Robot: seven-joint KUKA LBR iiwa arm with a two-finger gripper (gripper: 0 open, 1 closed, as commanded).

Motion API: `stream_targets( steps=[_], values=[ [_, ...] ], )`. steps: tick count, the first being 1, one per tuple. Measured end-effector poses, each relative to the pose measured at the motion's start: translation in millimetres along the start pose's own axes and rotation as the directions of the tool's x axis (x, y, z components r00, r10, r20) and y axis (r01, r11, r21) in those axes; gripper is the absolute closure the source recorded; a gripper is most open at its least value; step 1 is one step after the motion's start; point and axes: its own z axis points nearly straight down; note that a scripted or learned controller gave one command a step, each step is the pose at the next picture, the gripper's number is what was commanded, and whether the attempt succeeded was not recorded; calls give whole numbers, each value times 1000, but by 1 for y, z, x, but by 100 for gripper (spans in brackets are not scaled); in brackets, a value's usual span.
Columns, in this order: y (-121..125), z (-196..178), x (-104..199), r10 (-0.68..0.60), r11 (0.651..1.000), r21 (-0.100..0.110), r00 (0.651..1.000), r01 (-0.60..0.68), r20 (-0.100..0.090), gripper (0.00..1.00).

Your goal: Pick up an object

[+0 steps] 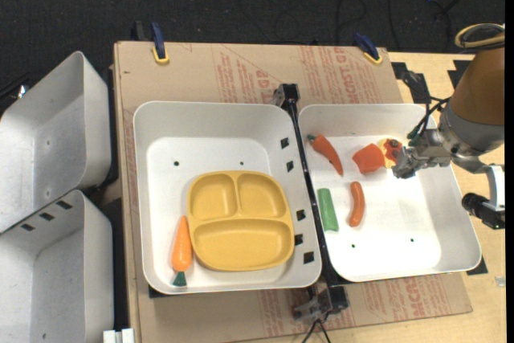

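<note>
Gripper [404,165] sits low over the right white shallow bin [418,253], reaching in from the right edge, and you can't tell from this angle whether it is apart or together; the tip is dark and small against the clutter. Right at that tip is a small red-and-yellow object [392,148], and touching or just beside that sits a chunky orange-red wedge-shaped toy [369,158]; you can't confirm either is actually held. Likely pick target is one of those two. Elsewhere in the same bin: a curved orange-red chili-like piece [328,153] near the left wall, a green flat stick [327,209] just below it, and an orange sausage-shaped piece [356,204] beside the stick. Left white bin [152,173] holds a yellow compartment plastic tray [239,219] with an orange toy carrot [181,247] lying along its left side. Risks for you to watch: the two objects at the tip crowd each other, so a close may catch both or pinch an edge and squirt one away; the wedge's sloped faces may slip out on lift; the tip may shove the wedge left instead of straddling it.
</note>
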Motion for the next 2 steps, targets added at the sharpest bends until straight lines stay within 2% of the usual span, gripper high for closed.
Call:
stream_targets(
  steps=[1,2],
  values=[
    [2,-53,0,0,1000,0,1000,0,1,100],
    [12,-62,56,-4,1000,4,1000,4,-4,100]
  ],
)
